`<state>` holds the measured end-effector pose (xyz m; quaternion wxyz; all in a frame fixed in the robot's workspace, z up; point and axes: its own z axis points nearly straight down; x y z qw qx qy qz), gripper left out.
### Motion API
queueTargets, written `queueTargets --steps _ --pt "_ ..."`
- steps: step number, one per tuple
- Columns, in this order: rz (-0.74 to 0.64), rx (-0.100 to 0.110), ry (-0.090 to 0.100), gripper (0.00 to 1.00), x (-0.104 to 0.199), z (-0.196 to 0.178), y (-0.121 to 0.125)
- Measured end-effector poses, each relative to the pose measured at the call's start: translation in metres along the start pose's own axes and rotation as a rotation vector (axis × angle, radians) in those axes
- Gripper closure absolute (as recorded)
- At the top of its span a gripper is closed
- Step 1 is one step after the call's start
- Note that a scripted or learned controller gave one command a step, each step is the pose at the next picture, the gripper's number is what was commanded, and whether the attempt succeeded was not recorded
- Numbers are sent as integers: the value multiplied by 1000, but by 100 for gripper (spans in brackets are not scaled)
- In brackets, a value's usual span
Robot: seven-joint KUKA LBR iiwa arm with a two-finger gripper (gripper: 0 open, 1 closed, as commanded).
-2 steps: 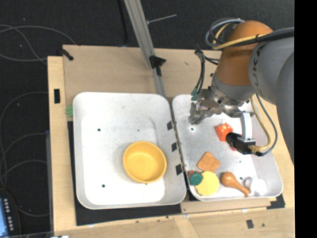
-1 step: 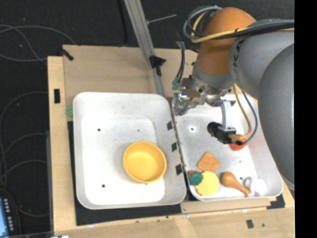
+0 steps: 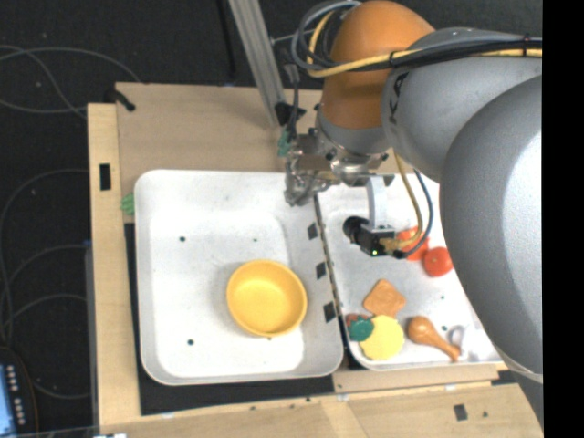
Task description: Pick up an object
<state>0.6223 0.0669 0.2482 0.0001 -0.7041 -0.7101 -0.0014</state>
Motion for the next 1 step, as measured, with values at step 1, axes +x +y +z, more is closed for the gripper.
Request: queueTargets --steps 1 --pt "5 2 -5 0 -5 0 0"
